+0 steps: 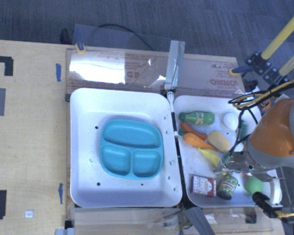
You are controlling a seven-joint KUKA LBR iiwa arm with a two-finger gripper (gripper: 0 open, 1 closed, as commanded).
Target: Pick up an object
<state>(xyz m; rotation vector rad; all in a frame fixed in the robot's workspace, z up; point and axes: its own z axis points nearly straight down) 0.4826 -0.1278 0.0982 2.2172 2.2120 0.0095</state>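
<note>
My pincer hangs just above the dark can; its opening I cannot tell.

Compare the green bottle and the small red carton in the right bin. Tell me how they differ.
The green bottle is rounded and lies on its side near the bin's far edge; the red carton is boxy and sits near the near edge. The bottle is green with a yellow label, the carton red and white. The bottle looks longer than the carton. Both rest in the right bin, apart from each other.
</note>
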